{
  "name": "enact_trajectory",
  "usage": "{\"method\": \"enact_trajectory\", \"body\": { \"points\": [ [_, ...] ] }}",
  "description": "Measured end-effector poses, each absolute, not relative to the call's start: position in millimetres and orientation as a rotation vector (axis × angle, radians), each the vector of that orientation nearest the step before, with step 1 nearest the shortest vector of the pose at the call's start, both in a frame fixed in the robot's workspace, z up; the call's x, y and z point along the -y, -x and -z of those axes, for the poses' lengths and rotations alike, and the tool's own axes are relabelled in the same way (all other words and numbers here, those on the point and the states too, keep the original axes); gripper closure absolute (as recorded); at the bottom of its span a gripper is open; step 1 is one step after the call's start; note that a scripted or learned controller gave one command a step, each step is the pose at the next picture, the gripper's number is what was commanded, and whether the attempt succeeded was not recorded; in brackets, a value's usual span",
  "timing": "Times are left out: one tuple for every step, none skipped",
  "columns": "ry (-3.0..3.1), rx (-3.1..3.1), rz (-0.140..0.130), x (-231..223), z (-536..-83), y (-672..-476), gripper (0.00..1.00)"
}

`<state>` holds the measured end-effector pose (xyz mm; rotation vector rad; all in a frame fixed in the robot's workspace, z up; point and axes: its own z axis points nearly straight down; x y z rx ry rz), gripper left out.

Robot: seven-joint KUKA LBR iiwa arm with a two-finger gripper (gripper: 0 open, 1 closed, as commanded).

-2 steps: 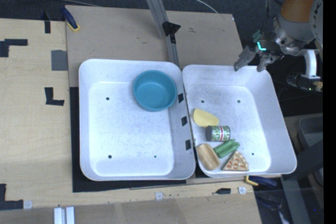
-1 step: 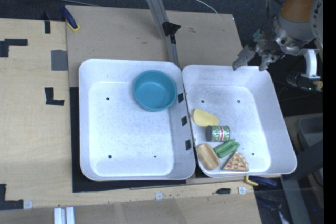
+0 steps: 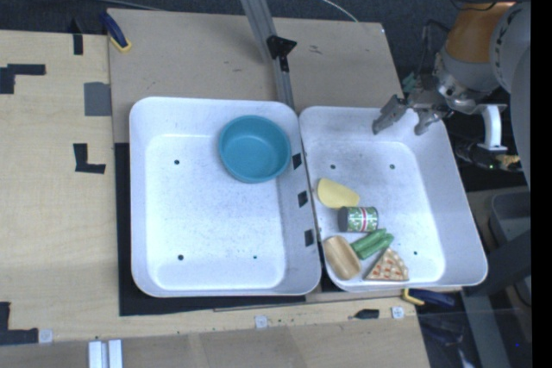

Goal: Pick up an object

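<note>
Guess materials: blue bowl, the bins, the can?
Blue bowl: likely plastic, matte to satin; uniform colour, soft sheen, no sharp glints.
Bins: probably thin moulded plastic, white; rounded rims and corners, surface speckled with dark scuffs.
Can: small, with a green and red label; metal or toy plastic, too small to tell.

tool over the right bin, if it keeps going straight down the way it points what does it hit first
Most likely the bare floor of the right bin near its far rim. The tool, its fingers apart, holds nothing and points down there. The food items, such as the can, lie nearer the camera, though depth is uncertain.
</note>
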<state>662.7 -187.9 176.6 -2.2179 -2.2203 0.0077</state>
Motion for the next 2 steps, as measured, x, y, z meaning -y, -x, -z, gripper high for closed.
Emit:
{"method": "enact_trajectory", "body": {
  "points": [
    [2.217, 2.223, -0.007, 188, -131, -667.8, 0.0],
    [2.217, 2.225, -0.006, 187, -86, -667.4, 0.0]
  ]
}}
